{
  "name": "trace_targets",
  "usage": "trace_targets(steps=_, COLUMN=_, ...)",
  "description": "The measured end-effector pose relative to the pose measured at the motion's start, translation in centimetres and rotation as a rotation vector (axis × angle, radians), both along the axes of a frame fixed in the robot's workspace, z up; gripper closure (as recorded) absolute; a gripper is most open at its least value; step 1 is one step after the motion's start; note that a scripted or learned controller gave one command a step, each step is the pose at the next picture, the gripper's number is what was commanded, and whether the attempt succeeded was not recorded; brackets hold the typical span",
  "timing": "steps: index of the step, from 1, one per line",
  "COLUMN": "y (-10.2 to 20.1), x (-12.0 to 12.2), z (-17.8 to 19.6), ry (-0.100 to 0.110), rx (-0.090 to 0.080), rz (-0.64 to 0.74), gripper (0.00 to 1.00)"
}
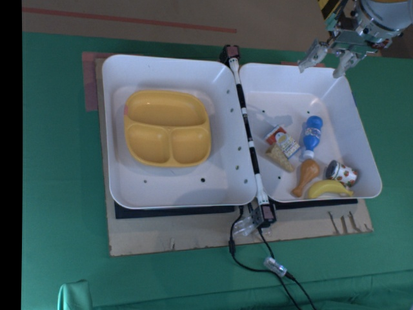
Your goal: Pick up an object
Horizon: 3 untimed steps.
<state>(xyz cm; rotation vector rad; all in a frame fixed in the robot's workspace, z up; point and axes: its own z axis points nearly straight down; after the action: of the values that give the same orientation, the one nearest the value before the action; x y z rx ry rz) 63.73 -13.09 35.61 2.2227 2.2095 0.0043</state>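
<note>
Green bench (64, 173) carries two white bins: left bin (129, 192) holds one yellow tray (168, 128); right bin (352, 108) holds six small items, toward 5 o'clock. Hand (328, 60), spread, hovers at 1 o'clock.

end effector (328, 61) spread, empty – above right bin (361, 134) rim | banana (329, 188) inside

desk (58, 173) under green cloth. on it a cardboard sheet (193, 234); atop the sheet, two white bins: left bin (122, 192), right bin (361, 134) touching alongside. black cable (258, 263) on cloth just below the sheet.
</note>
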Motion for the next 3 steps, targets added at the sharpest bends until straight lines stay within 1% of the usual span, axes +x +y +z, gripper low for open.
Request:
trace_targets(steps=1, y=-2.2, x=6.4, z=-9.4, ry=-0.004, rx=-0.005, rz=0.0, gripper=0.0)
trace_targets(steps=2, y=-4.6, x=6.3, z=-14.9, ry=0.013, rx=0.0, rz=0.005, gripper=0.0)
trace_targets(steps=3, y=-5.2, x=6.3, z=-14.7, ry=0.013, rx=0.007, rz=0.006, gripper=0.0)
